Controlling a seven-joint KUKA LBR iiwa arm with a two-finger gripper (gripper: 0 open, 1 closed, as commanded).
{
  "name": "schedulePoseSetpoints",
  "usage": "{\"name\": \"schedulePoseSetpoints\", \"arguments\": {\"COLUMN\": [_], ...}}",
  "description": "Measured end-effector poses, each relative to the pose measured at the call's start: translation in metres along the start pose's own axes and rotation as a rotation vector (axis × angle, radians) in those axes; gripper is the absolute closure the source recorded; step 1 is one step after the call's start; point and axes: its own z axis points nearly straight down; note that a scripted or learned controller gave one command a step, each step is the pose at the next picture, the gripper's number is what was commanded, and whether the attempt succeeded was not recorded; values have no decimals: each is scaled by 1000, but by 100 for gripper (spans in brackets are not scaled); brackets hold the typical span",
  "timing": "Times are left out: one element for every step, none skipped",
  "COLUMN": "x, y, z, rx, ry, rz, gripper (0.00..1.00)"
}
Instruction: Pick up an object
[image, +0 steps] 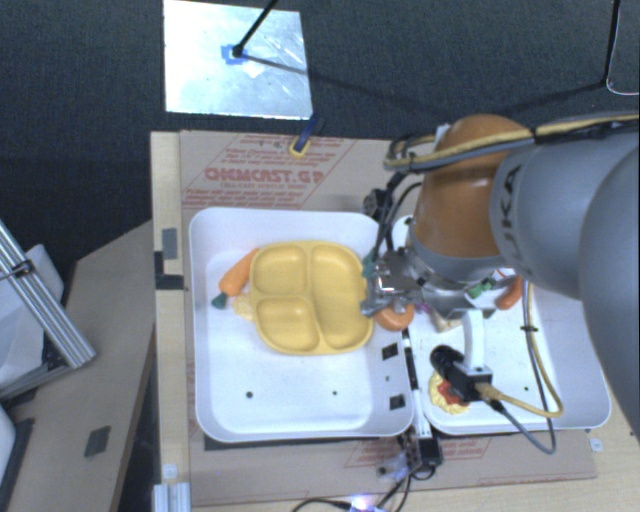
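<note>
The gripper (385, 292) sits low at the right edge of the yellow divided plate (303, 297) in the left bin (290, 415), beside a small orange piece (395, 318). Whether it is spread or pinching anything cannot be told from here. A toy carrot (236, 272) lies at the plate's left. For a good pick, the plate's raised rim probably offers the surest bite; lift slowly and straight.

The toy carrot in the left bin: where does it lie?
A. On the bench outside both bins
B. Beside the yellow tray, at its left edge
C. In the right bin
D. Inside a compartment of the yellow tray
B. The toy carrot lies on the bin floor against the left edge of the yellow tray.
</note>
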Motion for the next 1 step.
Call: {"name": "schedulePoseSetpoints", "arguments": {"x": [-1], "y": [1], "z": [-3], "rx": [0], "ry": [0], "rz": [0], "gripper": [100]}}
